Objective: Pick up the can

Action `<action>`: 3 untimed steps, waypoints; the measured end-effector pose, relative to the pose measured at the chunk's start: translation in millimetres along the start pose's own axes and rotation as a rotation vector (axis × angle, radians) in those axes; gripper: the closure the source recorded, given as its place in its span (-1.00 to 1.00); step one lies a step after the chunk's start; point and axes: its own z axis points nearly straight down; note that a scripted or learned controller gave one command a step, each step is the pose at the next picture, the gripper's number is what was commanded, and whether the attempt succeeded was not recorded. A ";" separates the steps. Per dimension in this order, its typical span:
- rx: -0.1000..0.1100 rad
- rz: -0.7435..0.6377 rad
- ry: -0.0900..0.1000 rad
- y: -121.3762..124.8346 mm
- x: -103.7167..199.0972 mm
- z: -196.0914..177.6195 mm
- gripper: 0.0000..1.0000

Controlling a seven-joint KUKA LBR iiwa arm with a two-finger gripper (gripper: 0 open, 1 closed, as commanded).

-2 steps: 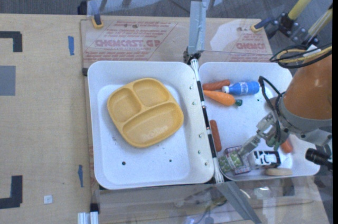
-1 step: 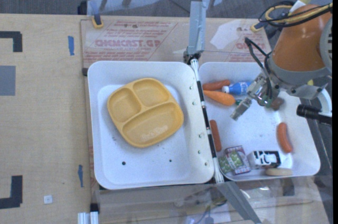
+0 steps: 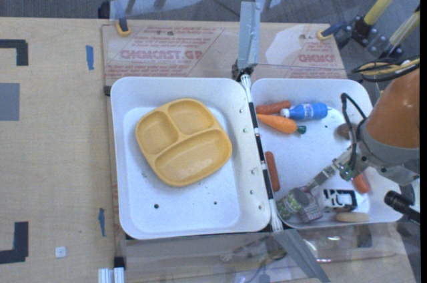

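The crushed can (image 3: 298,203) lies at the near edge of the right bin (image 3: 297,161), beside a spoon. The gripper (image 3: 341,197) hovers just right of it; whether it is open or closed cannot be told.

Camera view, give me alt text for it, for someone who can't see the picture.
A grey and orange robot arm reaches from the right into the right white bin, its gripper low near a crushed can. That bin also holds carrots, a blue bottle and a sausage; the left bin holds a yellow divided plate.
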 end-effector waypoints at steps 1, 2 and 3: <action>-0.004 0.222 -0.002 77.4 4.4 17.0 -1.00; 0.001 -0.221 0.002 -11.5 8.9 -60.8 -1.00; -0.007 -0.505 -0.041 13.0 37.9 -7.1 -1.00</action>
